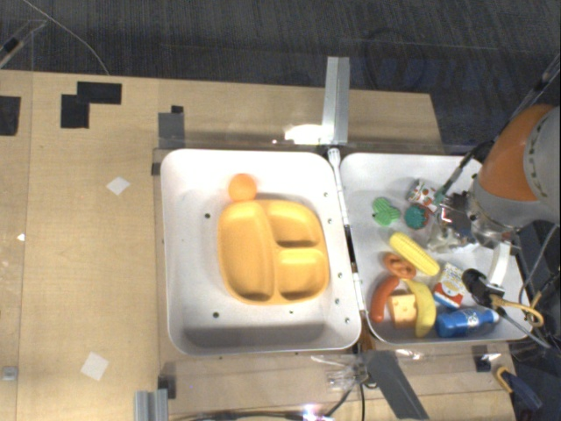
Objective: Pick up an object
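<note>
Worktop, two white bins: left bin (180, 261) holds a yellow divided tray (267, 248) and orange ball (242, 186); right bin (368, 169) heaps pickable toys, banana (413, 254) central; claw (451, 217) hovers over them, finger state indiscernible.

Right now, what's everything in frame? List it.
left bin: 1, white, centre of bench
right bin: 1, white, touching the left bin's right side
divided tray: 1, yellow-orange, three compartments, middle of left bin
ball: 1, orange, left bin, at the tray's top edge
green toy: 1, green, right bin, upper left
teal toy: 1, teal, right of the green toy
yellow oblong: 1, yellow, right bin centre
banana: 1, yellow, right bin bottom
blue bottle: 1, blue, bottom right corner, lying flat
arm: 1, grey with orange band, over right bin's right side
end effector: 1, low over upper right bin
</note>
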